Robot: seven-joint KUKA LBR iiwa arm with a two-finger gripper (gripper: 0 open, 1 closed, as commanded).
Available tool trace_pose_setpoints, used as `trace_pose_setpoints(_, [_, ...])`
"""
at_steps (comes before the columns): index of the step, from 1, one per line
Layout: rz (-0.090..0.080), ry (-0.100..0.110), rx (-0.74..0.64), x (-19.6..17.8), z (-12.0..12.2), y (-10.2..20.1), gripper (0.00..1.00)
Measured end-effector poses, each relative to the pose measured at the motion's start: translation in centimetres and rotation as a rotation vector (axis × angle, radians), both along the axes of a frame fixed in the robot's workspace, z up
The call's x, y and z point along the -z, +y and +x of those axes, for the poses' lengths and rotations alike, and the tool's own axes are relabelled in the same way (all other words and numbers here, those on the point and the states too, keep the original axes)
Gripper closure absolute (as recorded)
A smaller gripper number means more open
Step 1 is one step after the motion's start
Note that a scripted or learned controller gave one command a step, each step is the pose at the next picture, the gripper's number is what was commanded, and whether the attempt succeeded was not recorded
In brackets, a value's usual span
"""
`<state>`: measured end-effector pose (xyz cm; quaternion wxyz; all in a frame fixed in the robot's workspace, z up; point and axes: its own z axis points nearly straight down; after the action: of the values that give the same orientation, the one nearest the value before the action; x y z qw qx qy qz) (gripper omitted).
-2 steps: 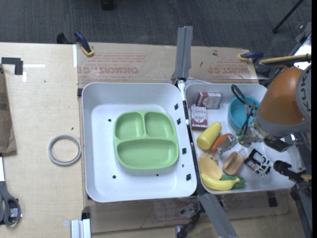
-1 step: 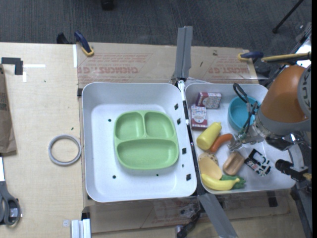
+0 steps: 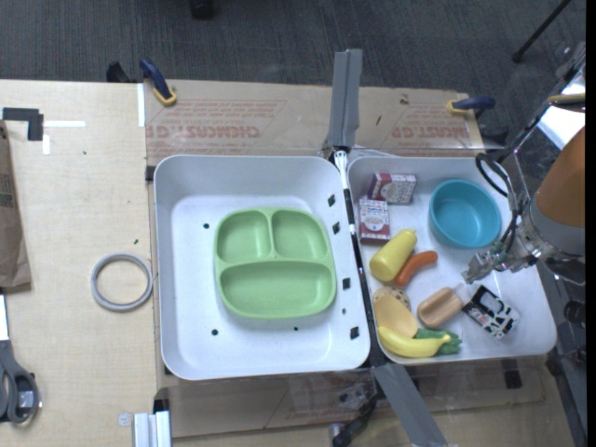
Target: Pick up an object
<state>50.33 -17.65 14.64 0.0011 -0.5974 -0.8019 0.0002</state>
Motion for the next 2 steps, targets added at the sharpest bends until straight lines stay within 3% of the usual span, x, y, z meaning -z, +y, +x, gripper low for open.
trace_pose_setpoints(1, [0.0, 0.0, 0.0, 0.0, 0.0, 0.0, 0.0])
trace_pose_setpoints(2, [0.0, 0.002, 0.123, -2.3, -2.3, 3.4, 0.0])
